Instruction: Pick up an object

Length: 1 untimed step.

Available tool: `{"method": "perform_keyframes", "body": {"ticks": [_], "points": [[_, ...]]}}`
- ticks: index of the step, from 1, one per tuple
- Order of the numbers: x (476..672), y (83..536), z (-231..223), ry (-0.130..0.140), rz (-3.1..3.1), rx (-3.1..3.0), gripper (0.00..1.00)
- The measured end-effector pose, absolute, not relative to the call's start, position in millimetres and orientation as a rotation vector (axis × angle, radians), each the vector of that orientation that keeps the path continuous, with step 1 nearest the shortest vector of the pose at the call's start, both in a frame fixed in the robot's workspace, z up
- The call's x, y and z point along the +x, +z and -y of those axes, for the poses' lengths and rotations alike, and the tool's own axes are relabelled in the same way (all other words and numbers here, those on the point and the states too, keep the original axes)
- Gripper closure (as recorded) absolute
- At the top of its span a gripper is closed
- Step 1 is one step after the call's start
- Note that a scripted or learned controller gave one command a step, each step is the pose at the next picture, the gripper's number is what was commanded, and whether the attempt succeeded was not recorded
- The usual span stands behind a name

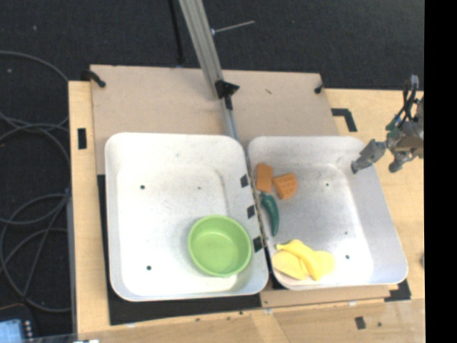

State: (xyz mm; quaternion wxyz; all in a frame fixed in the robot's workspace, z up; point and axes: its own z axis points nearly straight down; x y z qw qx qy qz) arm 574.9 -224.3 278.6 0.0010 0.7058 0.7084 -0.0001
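Orange block (285, 186), well left of end effector (380, 156)

I see open floor across the right bin (357, 213) centre and right side. Orange blocks (275, 183), a green item (270, 213) and yellow pieces (303, 260) crowd its left wall.

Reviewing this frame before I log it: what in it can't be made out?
- Gripper: at the camera view's right edge, over the right bin's rim; arm mostly cut off, finger state too small to tell.
- Teal object: lies against the divider, identity unclear.
- Yellow objects: overlapping, count unclear.
- Green bowl: nothing distinguishable inside.
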Motion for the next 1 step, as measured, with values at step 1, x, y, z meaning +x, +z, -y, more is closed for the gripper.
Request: {"method": "perform_keyframes", "body": {"ticks": [1], "points": [[574.8,278.6,224.4,-0.001,-2.225,2.215,0.00]]}}
